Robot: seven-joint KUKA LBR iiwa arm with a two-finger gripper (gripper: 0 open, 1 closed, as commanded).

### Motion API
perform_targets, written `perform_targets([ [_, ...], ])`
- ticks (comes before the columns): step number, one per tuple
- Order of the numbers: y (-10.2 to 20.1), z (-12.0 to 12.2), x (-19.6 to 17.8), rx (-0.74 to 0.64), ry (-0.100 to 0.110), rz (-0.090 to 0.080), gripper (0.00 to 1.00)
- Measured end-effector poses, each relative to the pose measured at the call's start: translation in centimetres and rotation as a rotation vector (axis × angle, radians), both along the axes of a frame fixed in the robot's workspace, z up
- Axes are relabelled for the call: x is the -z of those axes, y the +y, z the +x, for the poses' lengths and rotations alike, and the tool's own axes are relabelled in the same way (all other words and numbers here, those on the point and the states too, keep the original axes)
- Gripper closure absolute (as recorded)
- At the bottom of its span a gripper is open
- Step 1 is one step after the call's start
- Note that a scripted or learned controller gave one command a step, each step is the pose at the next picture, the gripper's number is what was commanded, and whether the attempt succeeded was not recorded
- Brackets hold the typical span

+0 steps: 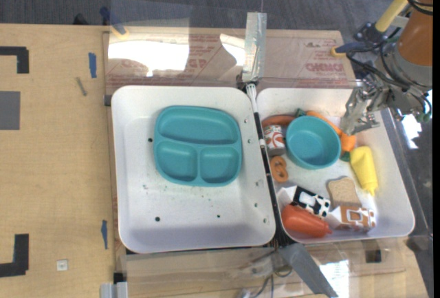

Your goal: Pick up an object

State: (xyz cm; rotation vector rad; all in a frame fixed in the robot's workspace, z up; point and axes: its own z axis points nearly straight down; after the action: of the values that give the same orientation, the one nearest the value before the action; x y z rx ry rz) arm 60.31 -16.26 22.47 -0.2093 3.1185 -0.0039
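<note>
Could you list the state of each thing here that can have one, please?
Divided teal plate: flat in the left bin, nothing on it.
Teal bowl: upright in the right bin, nothing inside.
Yellow bottle: lying down.
Gripper: above the right bin, holding nothing visible.

Gripper hovers over the right white bin, just beside the round teal plastic bowl. A yellow plastic toy lies close below it. The teal divided plate sits in the left white bin.
</note>
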Motion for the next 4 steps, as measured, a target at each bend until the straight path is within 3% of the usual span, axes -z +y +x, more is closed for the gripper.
perform_targets([
  [1,-0.1,-0.2,0.4,0.002,0.007,0.001,0.0],
  [2,-5.7,1.9,12.4,0.021,0.005,0.0,0.0],
  [3,-3.7,2.4,13.7,0.042,0.009,0.0,0.0],
  [4,-4.0,2.8,12.1,0.043,-0.008,-0.008,1.0],
])
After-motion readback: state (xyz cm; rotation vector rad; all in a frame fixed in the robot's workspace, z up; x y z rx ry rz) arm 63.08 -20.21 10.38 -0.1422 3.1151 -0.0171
